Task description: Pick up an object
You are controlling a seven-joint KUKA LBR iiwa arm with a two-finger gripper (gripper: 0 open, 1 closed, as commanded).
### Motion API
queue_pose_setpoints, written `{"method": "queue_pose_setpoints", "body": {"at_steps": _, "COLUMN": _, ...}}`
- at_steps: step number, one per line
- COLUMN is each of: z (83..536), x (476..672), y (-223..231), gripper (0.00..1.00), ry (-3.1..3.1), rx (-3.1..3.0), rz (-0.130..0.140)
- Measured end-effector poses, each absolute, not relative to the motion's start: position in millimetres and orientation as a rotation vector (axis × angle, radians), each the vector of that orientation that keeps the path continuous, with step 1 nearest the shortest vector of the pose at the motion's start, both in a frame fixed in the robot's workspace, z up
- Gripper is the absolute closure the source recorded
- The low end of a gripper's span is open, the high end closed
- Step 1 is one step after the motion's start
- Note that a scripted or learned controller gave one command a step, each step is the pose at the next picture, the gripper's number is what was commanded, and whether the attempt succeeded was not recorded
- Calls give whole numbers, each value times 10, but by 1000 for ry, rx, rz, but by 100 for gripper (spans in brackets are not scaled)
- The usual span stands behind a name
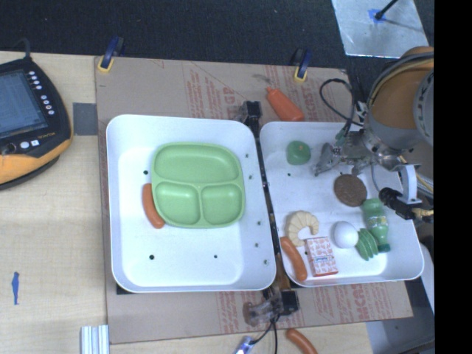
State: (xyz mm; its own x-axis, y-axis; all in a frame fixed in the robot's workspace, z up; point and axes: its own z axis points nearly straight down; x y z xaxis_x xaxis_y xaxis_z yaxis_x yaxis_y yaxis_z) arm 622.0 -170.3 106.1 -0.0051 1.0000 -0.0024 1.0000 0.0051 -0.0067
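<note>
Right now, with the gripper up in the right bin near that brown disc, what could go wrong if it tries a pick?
1. The gripper hangs between the green ball and the brown disc, so it may close on neither.
2. The disc lies flat and may slip from a pinch.
3. The egg, green bottle, croissant and small carton crowd the near end, so a pick there could knock neighbours.
</note>
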Motion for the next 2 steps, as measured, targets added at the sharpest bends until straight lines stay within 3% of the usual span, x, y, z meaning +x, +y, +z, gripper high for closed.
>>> {"method": "queue_pose_setpoints", "body": {"at_steps": 1, "z": 918, "x": 5891, "y": -2127, "gripper": 0, "ry": -2227, "rx": -2213, "rz": 8}}
{"method": "queue_pose_setpoints", "body": {"at_steps": 2, "z": 1047, "x": 5905, "y": -2145, "gripper": 100, "ry": -2233, "rx": -2214, "rz": 7}}
